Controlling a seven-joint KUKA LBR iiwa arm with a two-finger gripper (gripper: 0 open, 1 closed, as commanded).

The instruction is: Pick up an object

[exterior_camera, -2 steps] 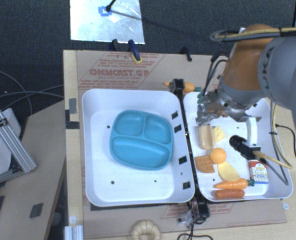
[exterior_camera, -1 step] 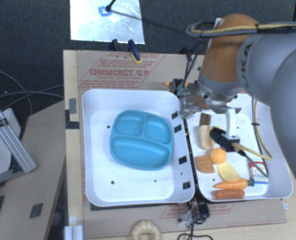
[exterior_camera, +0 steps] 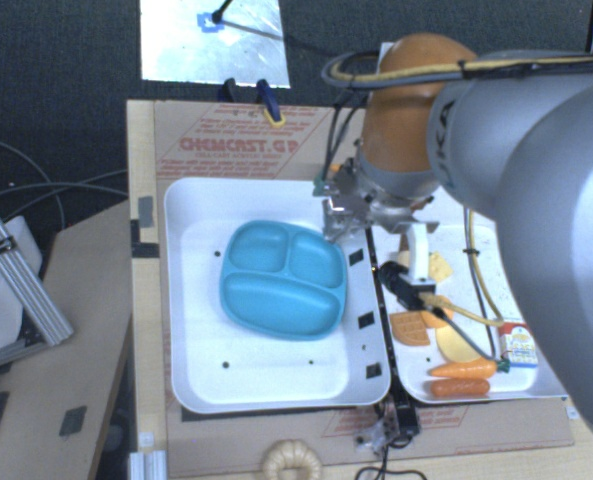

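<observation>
A blue divided plate (exterior_camera: 284, 278) lies in the left white bin (exterior_camera: 196, 368). My gripper (exterior_camera: 342, 220) hangs over the plate's upper right edge, close to the wall between the two bins. In the right bin (exterior_camera: 551, 393) lie an orange carrot (exterior_camera: 463, 370), a second orange piece (exterior_camera: 459, 388) just below it, a tan waffle-like piece (exterior_camera: 411, 328), a yellow wedge (exterior_camera: 439, 266) and a yellow slice (exterior_camera: 457, 347). The big grey arm covers much of the right bin.
A small red and white carton (exterior_camera: 517, 344) sits at the right bin's near right. Cardboard (exterior_camera: 236, 143) lies under both bins, with a shiny sheet (exterior_camera: 216, 28) behind it. A pale ring (exterior_camera: 291, 460) rests at the bench's front edge.
</observation>
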